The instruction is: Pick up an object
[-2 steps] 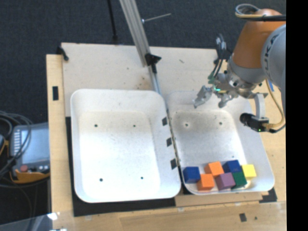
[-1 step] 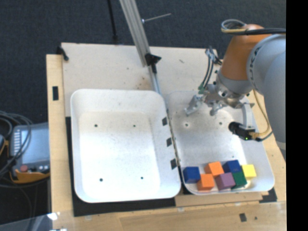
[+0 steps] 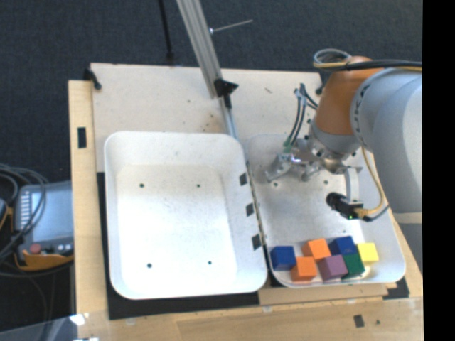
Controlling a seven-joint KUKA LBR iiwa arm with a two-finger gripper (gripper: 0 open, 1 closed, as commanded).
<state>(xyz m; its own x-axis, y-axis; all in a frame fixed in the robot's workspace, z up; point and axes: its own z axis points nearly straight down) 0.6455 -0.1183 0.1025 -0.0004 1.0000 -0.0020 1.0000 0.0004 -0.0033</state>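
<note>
Left bin (image 3: 178, 212) sits on the desk (image 3: 142, 98). In the right bin (image 3: 298, 204), the claw (image 3: 279, 168) hangs near the far end, grip unclear. Colored blocks (image 3: 323, 258) cluster along the near edge, well apart from it.

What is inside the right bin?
Blocks clustered at the right bin's near end: two blue, two orange, purple, green, yellow. The gripper and arm cover part of its far floor.
</note>
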